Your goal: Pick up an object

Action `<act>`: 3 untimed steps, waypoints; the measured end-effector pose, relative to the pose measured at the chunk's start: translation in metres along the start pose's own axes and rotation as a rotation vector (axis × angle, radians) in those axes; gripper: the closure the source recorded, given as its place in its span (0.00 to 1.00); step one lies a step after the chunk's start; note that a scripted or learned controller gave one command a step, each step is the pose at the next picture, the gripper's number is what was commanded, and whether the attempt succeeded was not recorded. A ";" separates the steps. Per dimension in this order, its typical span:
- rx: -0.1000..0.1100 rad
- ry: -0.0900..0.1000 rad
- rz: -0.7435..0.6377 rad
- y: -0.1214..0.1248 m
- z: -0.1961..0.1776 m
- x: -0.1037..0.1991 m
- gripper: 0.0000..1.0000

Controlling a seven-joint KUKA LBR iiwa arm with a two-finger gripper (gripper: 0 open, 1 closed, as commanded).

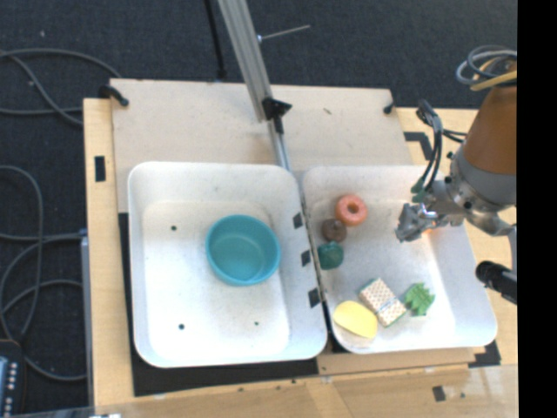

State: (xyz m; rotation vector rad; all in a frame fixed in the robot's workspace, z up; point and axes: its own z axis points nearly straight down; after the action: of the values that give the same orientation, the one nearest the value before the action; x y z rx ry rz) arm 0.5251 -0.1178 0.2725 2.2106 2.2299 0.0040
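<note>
The right bin [452,268] holds several small objects. A pink ring [351,209], a brown round piece [334,229] and a teal piece [331,255] sit near its left wall. A yellow oval [355,319], a checkered block [383,301] and a green toy [419,299] lie near its front. My gripper [412,225] hangs over the right bin's middle right, right of the pink ring and above the green toy. Nothing shows between its tips.
A teal bowl [243,249] stands in the left bin [157,198]. A slanted metal pole [248,46] rises behind the bins, ending at the divider. Cables lie on the dark floor at left.
</note>
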 end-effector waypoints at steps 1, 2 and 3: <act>0.002 -0.001 0.003 -0.001 0.014 0.049 1.00; 0.003 -0.001 0.003 0.005 0.027 0.100 1.00; 0.002 0.001 0.000 0.017 0.030 0.154 1.00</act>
State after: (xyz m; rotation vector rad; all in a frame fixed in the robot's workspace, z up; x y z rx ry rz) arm 0.5408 0.0364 0.2422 2.2126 2.2310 0.0025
